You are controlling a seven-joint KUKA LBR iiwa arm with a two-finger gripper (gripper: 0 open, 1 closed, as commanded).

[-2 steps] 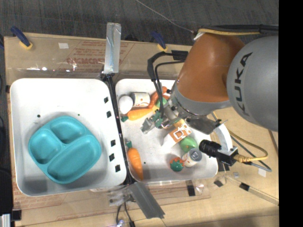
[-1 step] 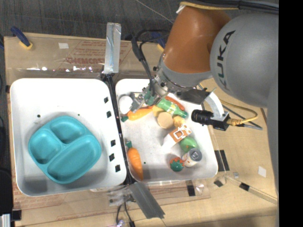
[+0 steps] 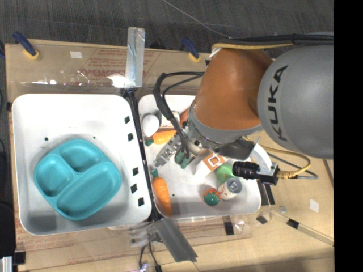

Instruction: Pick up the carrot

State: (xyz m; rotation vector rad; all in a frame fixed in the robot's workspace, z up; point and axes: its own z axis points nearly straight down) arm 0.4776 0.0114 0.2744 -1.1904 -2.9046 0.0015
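- Over the right bin (image 3: pixel 256 204), in the camera view, the grey arm (image 3: pixel 295 101) with its orange band (image 3: pixel 232 86) reaches in, and the gripper (image 3: pixel 170 152) hangs low near that bin's left wall.
- Whether the gripper is apart or together cannot be told; the metal parts there are blurred and partly covered by the wrist.
- One orange carrot (image 3: pixel 161 194) lies below the gripper in the picture, near the bin's lower left corner and just beside the wall between the two bins; it is apart from the gripper.
- Another orange piece (image 3: pixel 163 135) lies just above the gripper, close to it; contact cannot be judged.
- Beside that orange piece, up and to the left of the gripper, sits a small white round object (image 3: pixel 151 122).
- Right of the gripper lie a white card with an orange square (image 3: pixel 214 161), a green item (image 3: pixel 225 171), a small white cup-like object (image 3: pixel 231 188) and a round green and red toy (image 3: pixel 211 196).
- A black cylindrical part with a yellow cable (image 3: pixel 255 171) juts out on the arm's side, well right of the gripper.
- Far left of the gripper, in the left bin (image 3: pixel 34 109), rests a teal divided plate (image 3: pixel 78 178).
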